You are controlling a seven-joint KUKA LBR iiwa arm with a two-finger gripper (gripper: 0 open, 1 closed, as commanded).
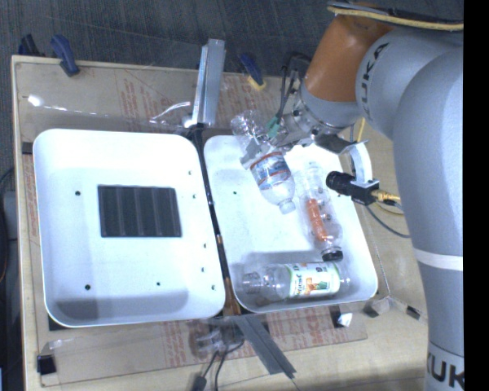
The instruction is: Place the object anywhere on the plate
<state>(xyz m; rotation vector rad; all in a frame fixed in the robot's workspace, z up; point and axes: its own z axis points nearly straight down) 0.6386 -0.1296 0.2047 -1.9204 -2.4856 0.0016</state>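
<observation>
A dark grey ridged plate (138, 211) lies in the middle of the left white bin (57, 161). My gripper (270, 141) hangs over the back of the right bin (228, 218). It is shut on a clear water bottle (270, 176) with a blue label. The bottle tilts, its cap pointing down and to the right. Its clear base pokes up past the bin's back rim. The orange-banded wrist (342, 55) sits just behind and to the right.
A second clear bottle with an orange and green label (297, 281) lies along the right bin's front wall. A slim bottle with orange contents (318, 218) lies near its right wall. A metal post (205, 80) stands behind the divide between the bins.
</observation>
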